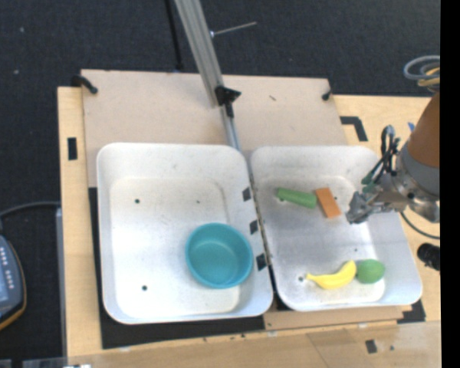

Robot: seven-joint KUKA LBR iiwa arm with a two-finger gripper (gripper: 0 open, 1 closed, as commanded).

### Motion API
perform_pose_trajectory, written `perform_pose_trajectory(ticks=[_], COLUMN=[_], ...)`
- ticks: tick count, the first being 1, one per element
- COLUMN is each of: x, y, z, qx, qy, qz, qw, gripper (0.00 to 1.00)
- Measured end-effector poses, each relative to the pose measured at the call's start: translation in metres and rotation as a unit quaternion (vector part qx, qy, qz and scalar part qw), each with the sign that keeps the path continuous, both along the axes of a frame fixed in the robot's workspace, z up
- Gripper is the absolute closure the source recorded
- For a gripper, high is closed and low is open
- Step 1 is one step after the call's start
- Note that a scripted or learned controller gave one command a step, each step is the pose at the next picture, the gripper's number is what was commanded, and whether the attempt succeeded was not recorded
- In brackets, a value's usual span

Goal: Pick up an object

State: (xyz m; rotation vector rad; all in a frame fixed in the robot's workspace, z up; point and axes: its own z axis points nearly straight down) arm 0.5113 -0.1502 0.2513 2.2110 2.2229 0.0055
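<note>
The right bin holds a green stick-shaped object with an orange block at its right end. A yellow banana lies near the bin's front edge, touching a green round object on its right. My gripper hangs over the right bin's right side, just right of the orange block and apart from it. No object shows between its dark fingers.
A teal bowl sits in the left bin toward its front right corner. A slanted metal rail rises behind the bins. A handheld device lies at the far left, off the bench.
</note>
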Motion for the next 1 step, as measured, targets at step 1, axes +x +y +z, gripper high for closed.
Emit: perform_pose_trajectory(ticks=[1], x=[0.0097], y=[0.0488], z=[0.0087], qx=[0.0013], qy=[0.001], qz=[0.002], qw=[1.0], gripper=[1.0])
